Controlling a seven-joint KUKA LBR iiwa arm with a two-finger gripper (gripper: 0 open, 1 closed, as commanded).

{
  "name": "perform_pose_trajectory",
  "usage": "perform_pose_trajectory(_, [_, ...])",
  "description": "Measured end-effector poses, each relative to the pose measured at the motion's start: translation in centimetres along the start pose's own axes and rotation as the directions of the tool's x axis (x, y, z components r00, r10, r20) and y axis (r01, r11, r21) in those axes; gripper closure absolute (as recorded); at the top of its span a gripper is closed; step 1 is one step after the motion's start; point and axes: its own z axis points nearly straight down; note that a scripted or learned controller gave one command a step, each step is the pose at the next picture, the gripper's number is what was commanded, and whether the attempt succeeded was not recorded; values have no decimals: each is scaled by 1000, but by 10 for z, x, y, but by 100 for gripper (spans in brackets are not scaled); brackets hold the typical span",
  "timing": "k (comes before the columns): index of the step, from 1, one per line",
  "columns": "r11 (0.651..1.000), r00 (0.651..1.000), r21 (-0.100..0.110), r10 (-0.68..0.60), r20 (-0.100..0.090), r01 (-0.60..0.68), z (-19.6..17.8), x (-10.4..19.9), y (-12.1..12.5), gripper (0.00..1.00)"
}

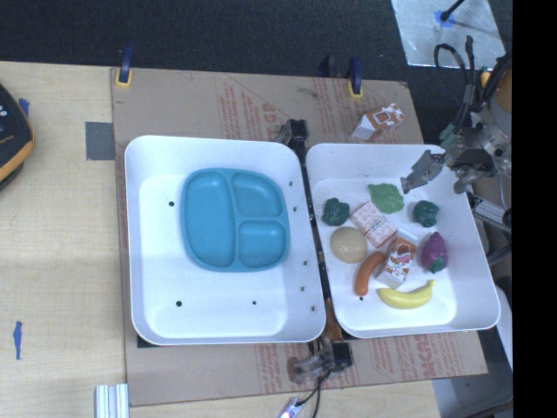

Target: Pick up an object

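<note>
Looking from the biggest things down, the left bin point(148, 233) holds a blue divided plate point(235, 219) in its middle, with bare white floor all around it. The right bin point(474, 307) carries all the small toy food, gathered in its centre and lower part.

The arm comes in from the right, and its gripper point(439, 171) hangs over the upper right part of the right bin, near the far rim. The two fingers stand spread apart and nothing is between them, so I judge the task is at its beginning: no object is lifted, and the whole grasp and lift remain to be done.

The possible objects are these: a yellow banana point(406, 296) near the front wall, a purple fruit point(432, 251), a round beige piece point(348, 244), a sausage point(369, 272), a small printed carton point(399, 261), a light green leaf point(385, 197), and two dark green pieces, one point(335, 211) at the left and one point(425, 213) at the right.

The leaf and the right dark green piece lie nearest to the gripper and have free floor around them. The carton, the sausage and the beige piece are touching or almost touching, which leaves little room for fingers. The banana lies close to the front wall.
</note>
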Motion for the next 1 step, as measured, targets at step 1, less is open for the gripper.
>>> perform_pose_trajectory(1, [1000,1000,-1,0,1,0,198,-27,-4,0])
